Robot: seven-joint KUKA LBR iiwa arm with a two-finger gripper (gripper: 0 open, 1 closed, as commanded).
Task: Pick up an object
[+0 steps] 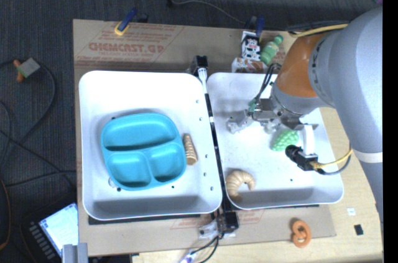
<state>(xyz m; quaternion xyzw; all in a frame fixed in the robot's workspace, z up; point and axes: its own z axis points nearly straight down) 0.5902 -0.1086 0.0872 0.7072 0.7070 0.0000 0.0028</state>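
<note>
Over the right bin, jaws: the gripper [239, 124] hangs low above the bin floor, left of the wrist; small grey parts show at its tip, but whether the jaws are released or clenched cannot be told from this slant.
Between the jaws: nothing can be made out there.
Arm: grey, with an orange band [297, 72] above the wrist, reaching in from the right and covering the upper right part of the right bin.
Cable: a black connector with a yellow cable [305, 158] hangs below the wrist, over the bin floor.
Green object: a bumpy green piece [283, 139] lies in the right bin just below the wrist, partly hidden by it, to the right of the gripper tip.
Croissant-shaped object: a tan curled piece [239, 181] rests against the near wall of the right bin, well apart from the gripper.
Right bin: white and shallow [280, 196], touching the left bin along the middle.
Left bin: white [93, 87], holding a blue divided tray [142, 150] with three compartments.
Brown piece: a small ridged brown object [189, 149] lies just beside the tray's right edge.
Surface: a brown board [124, 47] with red lettering carries both bins; a small orange ring-like object [301, 232] lies on it in front of the right bin, and a green-and-white item [269, 50] sits behind that bin.
</note>
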